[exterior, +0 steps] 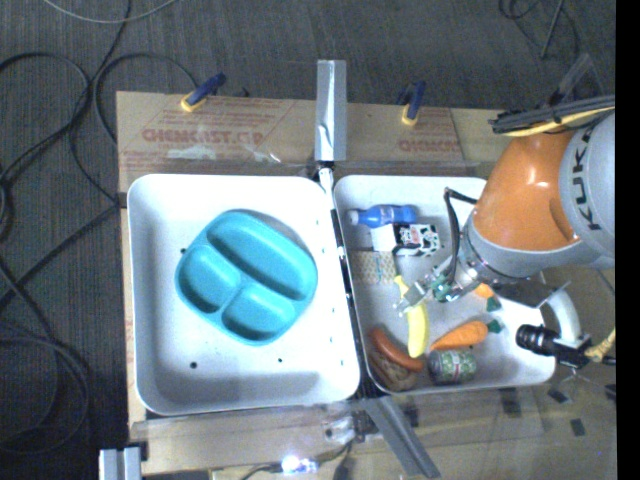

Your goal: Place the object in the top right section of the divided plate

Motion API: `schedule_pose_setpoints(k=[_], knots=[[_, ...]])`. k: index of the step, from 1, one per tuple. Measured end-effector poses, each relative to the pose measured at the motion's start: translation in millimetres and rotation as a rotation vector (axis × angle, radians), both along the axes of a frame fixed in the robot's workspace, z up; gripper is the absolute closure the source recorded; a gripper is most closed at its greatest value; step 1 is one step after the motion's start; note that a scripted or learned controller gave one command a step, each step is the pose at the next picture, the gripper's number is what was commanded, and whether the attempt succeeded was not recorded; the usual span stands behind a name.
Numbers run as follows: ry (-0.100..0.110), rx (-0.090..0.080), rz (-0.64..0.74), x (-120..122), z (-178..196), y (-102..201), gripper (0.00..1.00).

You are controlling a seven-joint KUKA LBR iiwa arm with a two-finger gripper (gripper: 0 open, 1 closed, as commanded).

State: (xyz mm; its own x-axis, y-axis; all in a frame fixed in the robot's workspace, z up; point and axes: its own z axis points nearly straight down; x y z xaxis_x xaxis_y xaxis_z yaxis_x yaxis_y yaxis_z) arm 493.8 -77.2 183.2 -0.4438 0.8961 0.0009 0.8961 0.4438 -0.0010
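Hovering jaws (432, 290) | banana (416, 328) just below (right bin (500, 190))

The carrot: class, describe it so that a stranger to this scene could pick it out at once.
Find the right bin, the one crowded with small items, and look along its near edge. The carrot lies there, just above a squat green can and right of an upright banana. It alone is an orange, tapering cone.
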Motion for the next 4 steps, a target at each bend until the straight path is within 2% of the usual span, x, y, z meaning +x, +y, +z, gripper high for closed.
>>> schedule_pose_setpoints(k=[1,2,3,4], knots=[[0.000,0.000,0.249,-9.6,0.2,15.8,1.00],[0.000,0.000,0.430,3.8,0.0,24.1,1.00],[0.000,0.001,0.493,54.2,0.0,70.2,1.00],[0.000,0.001,0.752,-10.2,0.1,84.6,1.00]])
